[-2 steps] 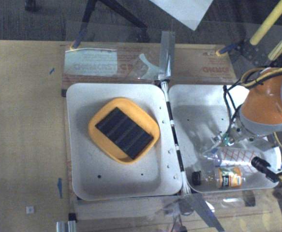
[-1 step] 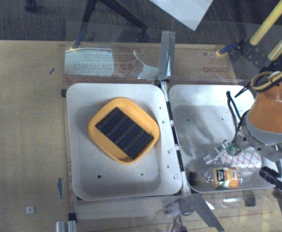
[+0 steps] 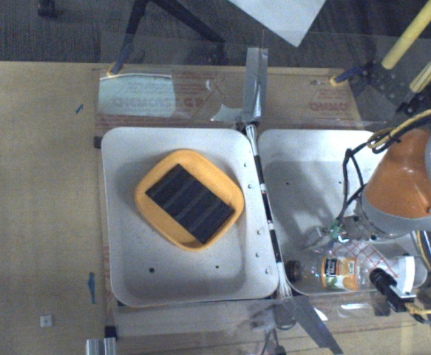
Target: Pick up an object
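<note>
Tool (image 3: 338, 235): sits low in the right bin, under the arm's wrist, near that bin's front half; its tip is hidden in a tangle of small parts and cables, so I cannot tell how it is set.
Arm (image 3: 407, 183): grey with an orange band, reaching in from the right and hanging over the right bin; black cables (image 3: 350, 174) loop down its left side.
Bottle (image 3: 348, 269): a clear plastic bottle lying on its side along the front wall of the right bin, dark cap pointing left, label with orange and green print facing up; it lies just below and slightly right of the tool, very near it, though contact cannot be judged.
Right bin (image 3: 304, 170): white and shallow, its back and left floor bare.
Left bin (image 3: 126, 257): white and shallow, touching the right bin along a shared middle edge.
Orange dish (image 3: 148, 198): a rounded orange tray with a dark ribbed insert, lying tilted in the middle of the left bin, well apart from the tool.
Surface (image 3: 30, 198): tan wood, carrying both bins.
</note>
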